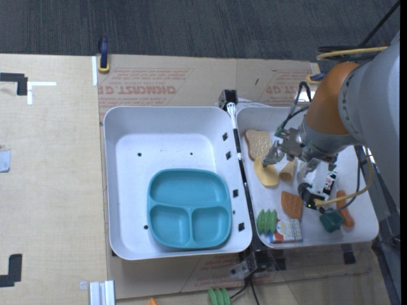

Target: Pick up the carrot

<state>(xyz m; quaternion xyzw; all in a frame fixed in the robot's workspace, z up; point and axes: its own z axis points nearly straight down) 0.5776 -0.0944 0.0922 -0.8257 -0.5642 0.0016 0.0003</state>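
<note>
Carrot: a small orange carrot-shaped toy (345, 216) lies near the front right corner of the right-hand shallow white bin (369, 234), its tip just beside a dark teal block (331, 221).
Carrot's neighbours: an orange wedge-shaped piece (292, 204) lies left of the teal block; a green ridged toy (267, 220) and a small printed box (287, 231) sit at the bin's front left.
Gripper: the two-finger gripper (278, 156) hangs over the middle of the right bin, well apart from the carrot, above a pale yellow rounded piece (267, 174).
Jaws: I cannot tell whether they are open or closed; nothing is seen held.
Other items under the arm: a tan bread-like slice (257, 143) lies toward the back left of the right bin, beside the gripper.
Arm: the grey arm with its orange band (327, 103) comes in from the right and covers the bin's back right part.
Left bin: the left-hand shallow white bin (127, 138) holds a light blue three-compartment plastic plate (189, 208) toward its front.
Bench: both bins rest on a brown cardboard sheet (152, 84); a green object (219, 295) lies in front of the bins at the lower edge.
</note>
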